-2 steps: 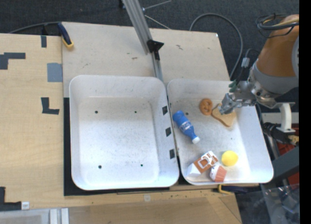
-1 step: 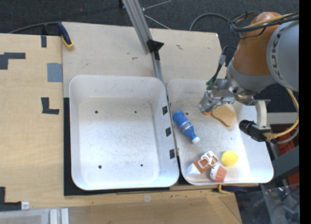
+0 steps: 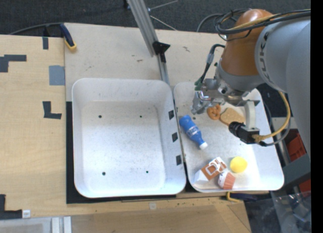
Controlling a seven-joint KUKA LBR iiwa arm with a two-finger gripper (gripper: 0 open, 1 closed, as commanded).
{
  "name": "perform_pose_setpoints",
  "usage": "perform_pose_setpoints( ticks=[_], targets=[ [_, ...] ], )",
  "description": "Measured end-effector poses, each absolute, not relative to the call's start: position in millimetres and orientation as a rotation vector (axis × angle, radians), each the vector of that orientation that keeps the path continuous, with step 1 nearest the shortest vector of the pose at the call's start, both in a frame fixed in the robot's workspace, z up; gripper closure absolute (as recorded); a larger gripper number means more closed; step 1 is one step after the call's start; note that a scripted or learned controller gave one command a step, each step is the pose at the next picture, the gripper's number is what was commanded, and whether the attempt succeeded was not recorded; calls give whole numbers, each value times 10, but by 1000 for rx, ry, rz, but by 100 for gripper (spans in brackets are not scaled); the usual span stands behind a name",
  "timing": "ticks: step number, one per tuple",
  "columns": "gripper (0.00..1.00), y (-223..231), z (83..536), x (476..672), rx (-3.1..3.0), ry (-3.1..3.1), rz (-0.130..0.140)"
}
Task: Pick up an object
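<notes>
The pincer (image 3: pixel 203 101) hangs low over the upper part of the right bin (image 3: pixel 267 176), right of centre in the frame; I cannot tell its state. Just below it lies a blue bottle (image 3: pixel 191 130), likely light, stiff and slippery plastic; a grip across the middle of its body looks best.

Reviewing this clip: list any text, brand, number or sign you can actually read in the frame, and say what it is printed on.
No text can be read in this frame.
Orange and white carton: white shapes printed on its face, too blurred to read as letters.
Blue bottle: no label legible.
Grey and dark tape marks on the bench: plain patches, not characters.
Yellow ball and the gripper: no markings visible.
</notes>
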State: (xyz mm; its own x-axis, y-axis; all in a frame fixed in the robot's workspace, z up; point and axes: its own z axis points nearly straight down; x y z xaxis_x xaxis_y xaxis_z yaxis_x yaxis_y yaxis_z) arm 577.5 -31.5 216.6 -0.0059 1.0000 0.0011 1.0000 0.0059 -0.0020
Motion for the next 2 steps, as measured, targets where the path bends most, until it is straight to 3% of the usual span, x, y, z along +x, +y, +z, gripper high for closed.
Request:
perform_pose_setpoints(
  ticks=[1, 2],
  targets=[
    [100, 261, 2223, 5886, -2211, -2229, -1],
    [100, 703, 2152, 6130, -2214, -2228, 0]
  ],
)
